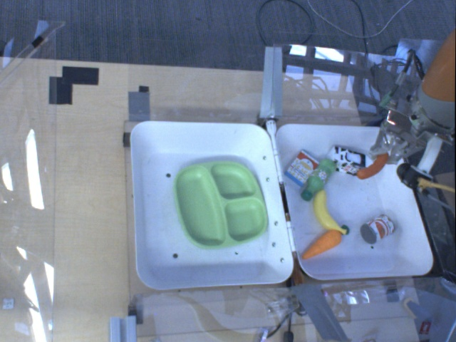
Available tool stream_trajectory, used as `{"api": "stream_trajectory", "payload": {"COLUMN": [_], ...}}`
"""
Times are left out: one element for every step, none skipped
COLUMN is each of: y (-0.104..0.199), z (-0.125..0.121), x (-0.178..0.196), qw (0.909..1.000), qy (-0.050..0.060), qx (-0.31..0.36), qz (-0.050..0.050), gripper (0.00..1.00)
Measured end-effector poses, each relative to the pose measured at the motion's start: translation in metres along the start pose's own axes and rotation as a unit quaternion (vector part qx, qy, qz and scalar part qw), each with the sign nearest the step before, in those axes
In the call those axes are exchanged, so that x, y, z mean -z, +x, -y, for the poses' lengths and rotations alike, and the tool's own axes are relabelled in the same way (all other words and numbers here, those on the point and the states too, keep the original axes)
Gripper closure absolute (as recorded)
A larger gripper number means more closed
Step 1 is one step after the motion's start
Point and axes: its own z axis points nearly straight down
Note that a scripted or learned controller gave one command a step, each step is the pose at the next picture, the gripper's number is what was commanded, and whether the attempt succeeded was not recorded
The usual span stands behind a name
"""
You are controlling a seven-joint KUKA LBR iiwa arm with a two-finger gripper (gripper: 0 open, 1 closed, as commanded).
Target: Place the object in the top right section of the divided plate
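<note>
A green divided plate [219,203] lies in the left white bin [153,191], with one long section on its left and two smaller ones on its right. My gripper [396,145] hangs over the upper right corner of the right bin [417,251]. Right below it lies an orange-red sausage [372,167], whose right end reaches up to the gripper. I cannot make out whether the two touch. The grey arm with its orange band [438,84] comes in from the right edge.
The right bin also holds a small colourful carton [301,168], a green bottle [318,181], a black-and-white pack [347,158], a banana [326,212], a carrot [322,243] and a small can [377,228]. A metal divider [271,91] stands behind the bins.
</note>
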Motion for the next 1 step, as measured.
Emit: {"api": "stream_trajectory", "payload": {"y": [0.0159], "z": [0.0076], "x": [0.0283], "qw": [0.9998], "qy": [-0.002], "qx": [0.019], "qz": [-0.001], "gripper": [1.00]}}
